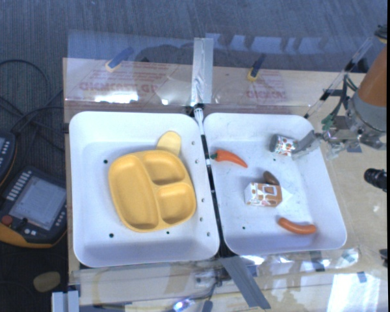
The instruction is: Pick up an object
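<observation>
The right bin (325, 194) holds several small objects. A small silver-and-red can (283, 145) lies at its upper right. An orange carrot-like piece (229, 157) lies near the left wall. A white and brown toy box (263, 194) sits mid-bin with a dark brown piece (270, 177) touching its top. An orange sausage (297, 226) lies near the front. My gripper (303, 144) reaches in over the right wall, low, its tip right beside the can. The grey arm with its orange band (372, 83) is at the right edge.
The left bin (84, 194) holds a yellow divided plate (153, 190) and a pale yellow piece (171, 141) behind it. A clear panel with tape stands behind both bins. Cables and a teach pendant (26, 207) lie on the floor at left.
</observation>
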`<action>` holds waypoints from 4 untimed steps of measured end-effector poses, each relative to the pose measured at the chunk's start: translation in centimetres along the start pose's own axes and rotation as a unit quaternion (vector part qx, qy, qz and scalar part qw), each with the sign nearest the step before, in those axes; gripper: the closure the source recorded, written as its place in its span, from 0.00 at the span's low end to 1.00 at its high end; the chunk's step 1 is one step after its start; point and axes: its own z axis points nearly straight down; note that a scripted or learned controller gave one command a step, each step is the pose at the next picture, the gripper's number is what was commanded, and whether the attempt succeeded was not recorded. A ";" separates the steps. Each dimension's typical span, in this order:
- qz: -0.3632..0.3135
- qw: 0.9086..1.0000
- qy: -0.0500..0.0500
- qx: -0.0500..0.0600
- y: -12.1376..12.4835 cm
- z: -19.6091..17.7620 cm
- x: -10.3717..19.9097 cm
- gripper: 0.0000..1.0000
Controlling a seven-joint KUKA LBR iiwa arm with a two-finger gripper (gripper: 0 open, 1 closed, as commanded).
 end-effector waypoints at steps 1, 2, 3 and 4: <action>0.071 0.997 -0.001 0.000 1.3 12.6 5.3 0.00; 0.051 0.999 -0.003 -0.009 -3.1 12.9 9.1 0.00; 0.051 0.999 -0.002 -0.008 -3.0 12.3 9.1 1.00; 0.078 0.997 -0.005 -0.014 -4.5 12.7 11.4 1.00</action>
